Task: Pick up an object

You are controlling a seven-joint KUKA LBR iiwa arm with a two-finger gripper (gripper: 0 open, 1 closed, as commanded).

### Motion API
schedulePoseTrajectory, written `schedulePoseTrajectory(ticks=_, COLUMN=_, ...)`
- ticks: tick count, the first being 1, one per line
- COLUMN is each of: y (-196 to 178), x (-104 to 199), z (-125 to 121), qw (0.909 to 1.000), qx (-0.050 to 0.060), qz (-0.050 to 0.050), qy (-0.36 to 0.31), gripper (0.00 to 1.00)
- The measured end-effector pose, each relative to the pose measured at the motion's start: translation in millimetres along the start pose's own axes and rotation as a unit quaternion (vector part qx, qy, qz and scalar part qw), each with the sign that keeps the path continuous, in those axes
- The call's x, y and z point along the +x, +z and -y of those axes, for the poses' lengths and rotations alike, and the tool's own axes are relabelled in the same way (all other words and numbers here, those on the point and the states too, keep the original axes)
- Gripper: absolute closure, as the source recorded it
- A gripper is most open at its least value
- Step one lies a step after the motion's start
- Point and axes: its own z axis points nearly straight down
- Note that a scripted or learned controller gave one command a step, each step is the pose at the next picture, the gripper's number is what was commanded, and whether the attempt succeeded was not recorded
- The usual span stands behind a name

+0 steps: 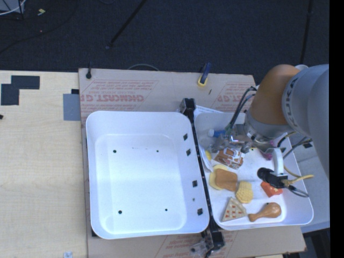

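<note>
The gripper (pixel 232 144), its finger spread impossible to tell, hangs low over a brown-striped toy (pixel 229 156) in the right bin (pixel 301 216), apparently mid-reach. Next it likely needs to close squarely on that piece. Nearby lie a bread slice (pixel 224 179) and a drumstick (pixel 265 212). The arm hides the bin's far corner.

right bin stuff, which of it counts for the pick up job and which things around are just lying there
For the job:
- pincer, low in the right bin
- toy foods there: waffle piece, bread slice, crinkle chip, pizza wedge, drumstick

Lying about:
- left bin
- cardboard sheet
- blue-and-yellow clamp
</note>
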Motion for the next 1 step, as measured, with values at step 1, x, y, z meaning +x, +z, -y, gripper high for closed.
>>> schedulePoseTrajectory(ticks=1, y=2.9, x=21.2, z=-25.4, qw=1.0000, qx=-0.002, qz=0.001, qy=0.001, gripper=0.00)
